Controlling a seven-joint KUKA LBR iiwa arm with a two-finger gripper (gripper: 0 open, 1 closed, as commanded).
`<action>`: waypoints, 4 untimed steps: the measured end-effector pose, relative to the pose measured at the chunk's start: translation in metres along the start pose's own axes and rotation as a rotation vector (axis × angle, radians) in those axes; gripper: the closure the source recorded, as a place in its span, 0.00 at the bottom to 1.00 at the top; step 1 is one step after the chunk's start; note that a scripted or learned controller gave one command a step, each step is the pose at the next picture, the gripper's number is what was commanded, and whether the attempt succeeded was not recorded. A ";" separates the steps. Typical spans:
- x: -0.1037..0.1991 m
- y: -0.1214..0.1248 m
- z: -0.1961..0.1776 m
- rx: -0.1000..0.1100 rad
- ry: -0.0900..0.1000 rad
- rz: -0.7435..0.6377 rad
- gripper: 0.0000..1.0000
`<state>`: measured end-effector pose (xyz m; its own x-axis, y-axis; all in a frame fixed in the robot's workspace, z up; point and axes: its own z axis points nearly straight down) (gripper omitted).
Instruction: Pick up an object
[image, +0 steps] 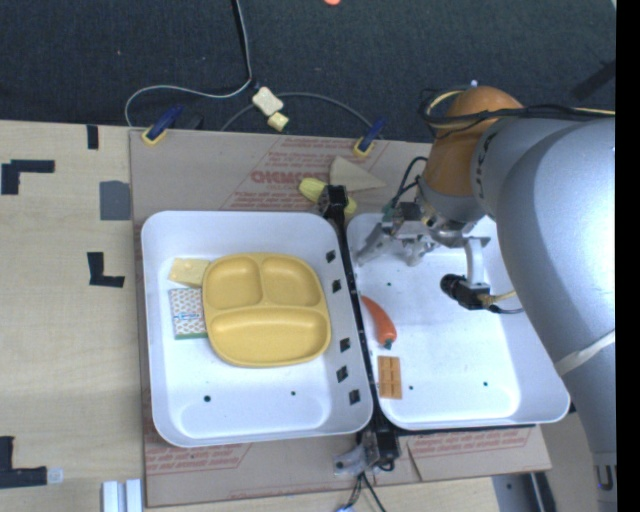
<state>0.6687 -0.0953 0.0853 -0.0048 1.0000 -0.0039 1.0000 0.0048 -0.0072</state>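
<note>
At the far left corner of the right bin (500, 400), the jaws hung low over the white floor. You could not tell if they were apart or together, because the metal parts made a jumble there. Nothing showed between them.

Nearest to them, you had the orange carrot toy (379, 320). It lay by the bin's left wall, a little nearer the camera than the jaws and apart from them. It looked light and smooth, so it would likely be slippery. I think the best hold would be across its thick middle, not the thin tip. The wall sat close on one side, so there was little room for a jaw there.

Further down lay a small orange card (389, 378). It looked flat and thin, so it would be hard to get under.

Over in the left bin (160, 400) sat a yellow plate (267, 308), with a pale block (187, 271) and a dotted pad (186, 311) just beside it.
</note>
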 end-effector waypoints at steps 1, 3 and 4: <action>0.001 -0.067 -0.002 -0.003 0.003 0.006 0.00; -0.019 -0.001 -0.012 -0.006 0.003 0.002 1.00; -0.019 -0.001 -0.011 -0.005 0.002 0.002 0.00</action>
<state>0.6680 -0.1140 0.0968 -0.0029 1.0000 -0.0022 1.0000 0.0029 -0.0021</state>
